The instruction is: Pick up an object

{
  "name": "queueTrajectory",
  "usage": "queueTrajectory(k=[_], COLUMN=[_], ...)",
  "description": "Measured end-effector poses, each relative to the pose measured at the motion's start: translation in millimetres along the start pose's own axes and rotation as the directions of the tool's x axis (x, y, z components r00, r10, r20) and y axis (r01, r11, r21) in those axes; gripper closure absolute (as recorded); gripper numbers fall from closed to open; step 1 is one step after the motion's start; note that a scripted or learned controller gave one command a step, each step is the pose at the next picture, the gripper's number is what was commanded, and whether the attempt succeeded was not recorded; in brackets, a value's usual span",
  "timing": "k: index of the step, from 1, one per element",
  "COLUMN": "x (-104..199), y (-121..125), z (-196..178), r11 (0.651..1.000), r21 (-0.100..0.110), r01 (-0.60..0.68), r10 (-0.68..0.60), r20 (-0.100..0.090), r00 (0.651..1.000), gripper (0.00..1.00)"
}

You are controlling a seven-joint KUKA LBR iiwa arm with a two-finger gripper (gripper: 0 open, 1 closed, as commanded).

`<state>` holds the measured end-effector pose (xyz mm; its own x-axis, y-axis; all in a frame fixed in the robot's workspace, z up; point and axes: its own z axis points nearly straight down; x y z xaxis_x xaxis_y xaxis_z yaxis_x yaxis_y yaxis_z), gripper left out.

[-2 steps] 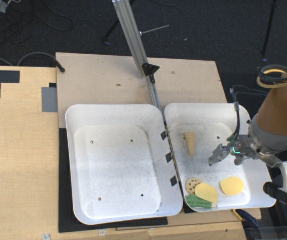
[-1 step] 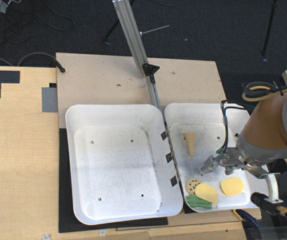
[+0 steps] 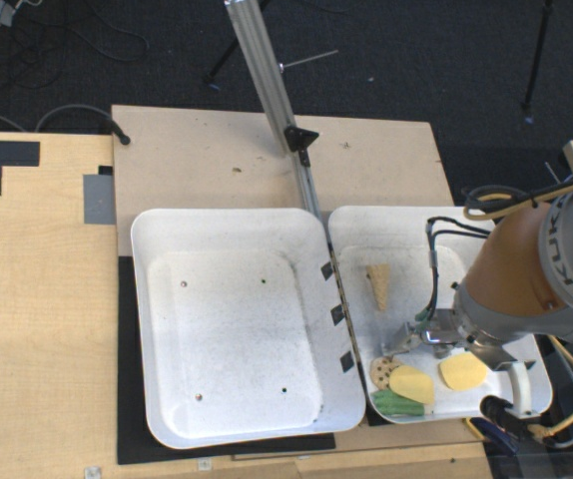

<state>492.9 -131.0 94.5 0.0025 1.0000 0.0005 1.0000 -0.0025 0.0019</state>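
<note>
Objects sit clustered in the right bin [image 3: 351, 230], down at its near end: a pale yellow rounded lump [image 3: 412, 383], a second yellow piece [image 3: 463, 371] just to its right, a green strip [image 3: 397, 404] tucked under the first against the bin's front rim, and a small tan disc with dark dots [image 3: 380, 371] just left of the lump. Further up the same bin, well apart from that cluster, lies a tan cone-shaped piece [image 3: 378, 284], point toward the near side.

Over to the arm [image 3: 516, 267] now, coming in from the right, its orange band bulking large over the bin's right half, wrist bent downward. Black cables [image 3: 448, 230] loop off its upper side. The claw [image 3: 413, 339] is low in the bin, just above the yellow cluster, metal parts glinting. Whether its fingers are spread or closed, I can't tell from up here, and nothing shows between them.

Left bin [image 3: 227, 327] shows a speckled white floor. A slanted aluminium post [image 3: 267, 73] rises from the worktop [image 3: 207, 158] behind the bins. The arm's body covers the right bin's far right side, and the second yellow piece is partly under the wrist.
</note>
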Motion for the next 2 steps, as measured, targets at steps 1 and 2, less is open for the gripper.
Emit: queueTrajectory(k=[1,2], x=[-1,2], y=[-2,1], z=[-9,-52], r11=[1.000,1.000], r21=[0.005,0.001], r01=[-0.006,0.003], r10=[0.006,-0.003], r20=[-0.001,0.000], r00=[1.000,1.000], gripper=[1.00,1.00])
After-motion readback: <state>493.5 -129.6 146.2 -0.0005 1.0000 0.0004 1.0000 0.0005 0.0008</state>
